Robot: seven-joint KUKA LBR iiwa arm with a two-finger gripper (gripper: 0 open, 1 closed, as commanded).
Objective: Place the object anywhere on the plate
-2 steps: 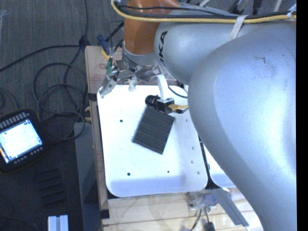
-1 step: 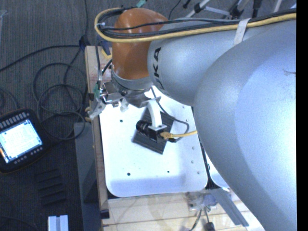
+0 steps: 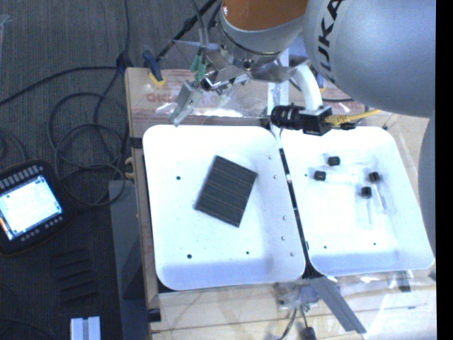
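Note:
A dark grey ribbed rectangular plate [image 3: 226,190] lies flat and slightly turned in the middle of the left bin [image 3: 170,253]. Small black objects sit in the right bin [image 3: 396,250]: one [image 3: 333,161] near the back, one [image 3: 319,176] just in front of it, and two more [image 3: 374,177] [image 3: 366,191] to the right beside a clear plastic piece [image 3: 381,198]. My gripper [image 3: 190,99] hangs above the bench behind the back left corner of the left bin, away from the plate and the black objects. Nothing shows in it.
The big grey arm with its orange band [image 3: 262,2] covers the top right of the view. Cables [image 3: 78,140] and a handheld screen [image 3: 28,207] lie on the floor to the left. Clear plastic film [image 3: 233,105] lies on the bench behind the bins.

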